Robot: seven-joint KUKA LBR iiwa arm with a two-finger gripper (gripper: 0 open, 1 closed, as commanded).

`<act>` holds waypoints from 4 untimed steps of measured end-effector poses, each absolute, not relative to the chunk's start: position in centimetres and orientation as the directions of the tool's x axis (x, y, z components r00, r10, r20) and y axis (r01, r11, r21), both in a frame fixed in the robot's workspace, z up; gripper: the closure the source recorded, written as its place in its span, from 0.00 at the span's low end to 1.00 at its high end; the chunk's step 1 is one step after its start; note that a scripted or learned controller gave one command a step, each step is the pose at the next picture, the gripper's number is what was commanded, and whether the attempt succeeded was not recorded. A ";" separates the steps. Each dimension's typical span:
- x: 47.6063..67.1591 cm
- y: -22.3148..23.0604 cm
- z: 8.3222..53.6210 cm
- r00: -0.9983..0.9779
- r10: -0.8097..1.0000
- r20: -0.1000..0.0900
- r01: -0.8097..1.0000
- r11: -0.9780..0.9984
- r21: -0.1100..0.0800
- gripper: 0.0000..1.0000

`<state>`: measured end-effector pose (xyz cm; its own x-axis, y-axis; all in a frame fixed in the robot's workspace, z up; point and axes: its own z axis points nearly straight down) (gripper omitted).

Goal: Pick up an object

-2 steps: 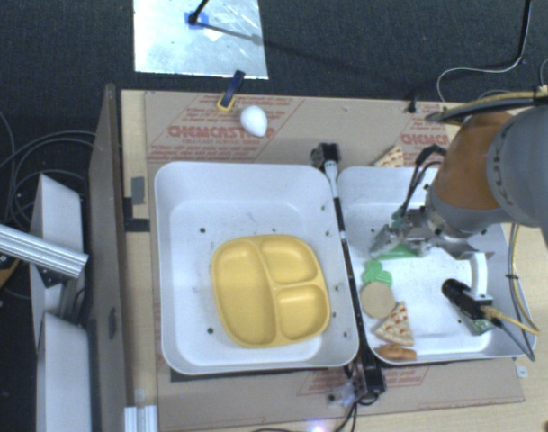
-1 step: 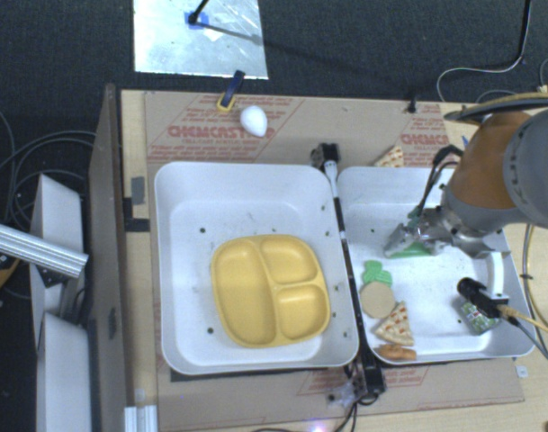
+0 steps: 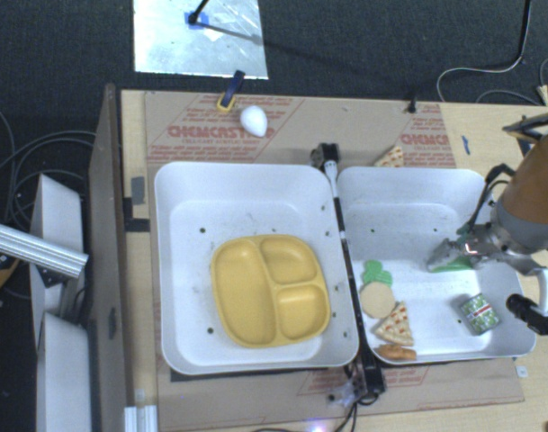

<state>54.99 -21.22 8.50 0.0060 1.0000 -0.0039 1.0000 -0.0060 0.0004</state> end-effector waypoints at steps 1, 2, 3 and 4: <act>51.4 -20.4 13.0 0.001 1.000 0.000 1.000 -0.001 0.001 0.00; 60.2 -13.5 8.3 -0.013 1.000 0.001 1.000 0.013 0.006 0.00; 55.6 -19.2 8.4 0.004 1.000 -0.001 1.000 -0.004 -0.002 0.00; 56.0 -18.8 9.5 -0.002 1.000 -0.001 1.000 0.002 0.004 1.00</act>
